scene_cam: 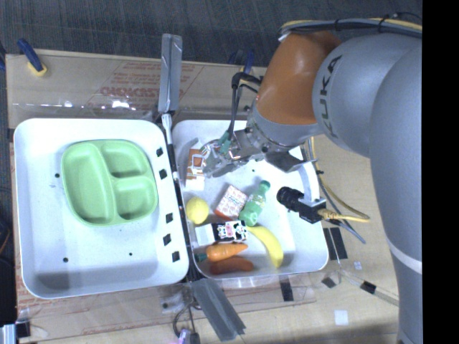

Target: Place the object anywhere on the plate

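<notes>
A light green divided plate (109,180) lies in the left bin (43,264). My gripper (213,157) reaches down into the upper left part of the right bin (308,260), close to the wall between the bins. Just left of it lies a small brown and white packet (195,163). Below it in the same bin are a yellow lemon (197,210), a red and white box (230,201), a green bottle (254,203), a banana (267,243), a black and white carton (228,231), a carrot (226,250) and a red sausage (231,265).
The grey arm with its orange band (301,77) covers the right bin's upper right. A black clamp (297,201) juts in over that bin's right side. A grey metal bar (171,74) stands at the back between the bins.
</notes>
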